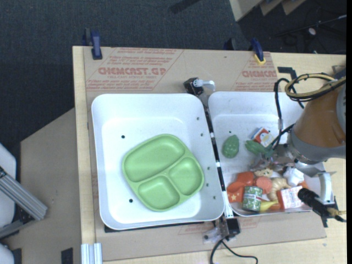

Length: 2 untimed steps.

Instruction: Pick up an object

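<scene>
Camera view: arm comes in from the right over the right bin [242, 100], gripper [278, 161] down among the toy food pile; cannot tell how it is set. Pile sits at the bin's near right part: small can [252, 198], red pepper [242, 181], banana [268, 205], just left and below the gripper. Green leafy piece [230, 146] lies apart to its left. Left bin [104, 147] holds a green divided plate [161, 172].

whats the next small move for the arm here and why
Probably lower the pincer straight onto the heap of toy food in the right bin. It hangs right above that clutter, nothing shows between its fingers, and the left bin holds just a green divided plate, an awkward pick.
</scene>
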{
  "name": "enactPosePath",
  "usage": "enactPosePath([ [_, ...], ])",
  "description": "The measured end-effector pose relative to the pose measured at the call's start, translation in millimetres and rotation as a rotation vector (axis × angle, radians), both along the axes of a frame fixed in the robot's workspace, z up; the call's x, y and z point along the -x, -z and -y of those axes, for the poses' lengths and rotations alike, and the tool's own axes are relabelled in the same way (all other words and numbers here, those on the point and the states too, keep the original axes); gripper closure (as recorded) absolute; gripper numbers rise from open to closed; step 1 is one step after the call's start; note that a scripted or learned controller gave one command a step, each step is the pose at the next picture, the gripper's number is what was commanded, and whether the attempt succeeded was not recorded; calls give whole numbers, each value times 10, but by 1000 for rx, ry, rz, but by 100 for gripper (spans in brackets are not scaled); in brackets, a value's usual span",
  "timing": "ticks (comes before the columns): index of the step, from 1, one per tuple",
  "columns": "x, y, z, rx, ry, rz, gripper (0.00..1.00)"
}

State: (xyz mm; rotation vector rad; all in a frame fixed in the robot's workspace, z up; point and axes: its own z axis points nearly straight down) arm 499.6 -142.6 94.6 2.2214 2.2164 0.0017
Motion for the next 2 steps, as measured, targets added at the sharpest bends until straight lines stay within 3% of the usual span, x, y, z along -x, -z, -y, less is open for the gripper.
enactPosePath([
  [1, -661, 102, -410, 1, -7, 3, 100],
  [2, -579, -1431, -1356, -6, -14, 14, 100],
])
